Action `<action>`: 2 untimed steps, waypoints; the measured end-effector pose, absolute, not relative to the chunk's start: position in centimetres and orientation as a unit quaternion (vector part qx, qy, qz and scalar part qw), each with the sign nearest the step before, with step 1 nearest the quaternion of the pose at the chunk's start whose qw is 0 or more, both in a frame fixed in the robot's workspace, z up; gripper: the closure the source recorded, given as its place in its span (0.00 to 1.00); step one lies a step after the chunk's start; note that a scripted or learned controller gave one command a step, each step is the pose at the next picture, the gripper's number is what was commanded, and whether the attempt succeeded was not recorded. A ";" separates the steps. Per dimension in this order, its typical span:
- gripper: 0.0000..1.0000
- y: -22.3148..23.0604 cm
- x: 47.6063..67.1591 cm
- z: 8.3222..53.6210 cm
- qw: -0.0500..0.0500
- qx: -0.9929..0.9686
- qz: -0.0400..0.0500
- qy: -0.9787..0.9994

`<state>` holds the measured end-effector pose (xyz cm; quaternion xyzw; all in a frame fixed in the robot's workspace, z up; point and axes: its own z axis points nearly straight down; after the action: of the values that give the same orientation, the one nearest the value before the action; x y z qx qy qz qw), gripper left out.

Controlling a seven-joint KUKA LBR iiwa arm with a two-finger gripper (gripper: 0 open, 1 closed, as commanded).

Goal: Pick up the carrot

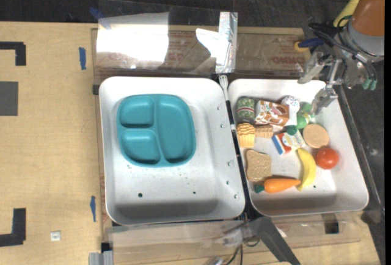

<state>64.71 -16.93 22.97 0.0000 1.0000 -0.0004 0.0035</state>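
carrot lies on its side along the near edge of the right bin, orange body pointing right and its green tip to the left, just beside the lower end of the banana, which may be touching it. right above the carrot's left end sits a slice of bread. a red tomato rests to the right of the banana, and a round tan cookie or bun sits just above the tomato. further back in that bin there is a crowd of small things: a dark can, a printed snack box, a yellow corn-like piece and some small bits in white, blue, red and green that i can't make out well. the left bin holds a teal divided plate, set toward its back half. the arm comes in at the top right, orange band showing, and the gripper hangs over the back right corner of the right bin, well apart from the carrot at the front. from where i stand i can't tell how the claw is set, and nothing is visibly caught in it. behind the bins a clear plastic sheet catches the light.
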 end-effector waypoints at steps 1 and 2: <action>0.00 -14.1 57.0 13.5 -0.003 0.030 0.001 1.000; 0.00 -10.1 48.3 11.0 0.000 -0.079 0.001 0.997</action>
<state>48.30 -10.05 11.03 -0.0789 0.9969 0.0009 -0.0004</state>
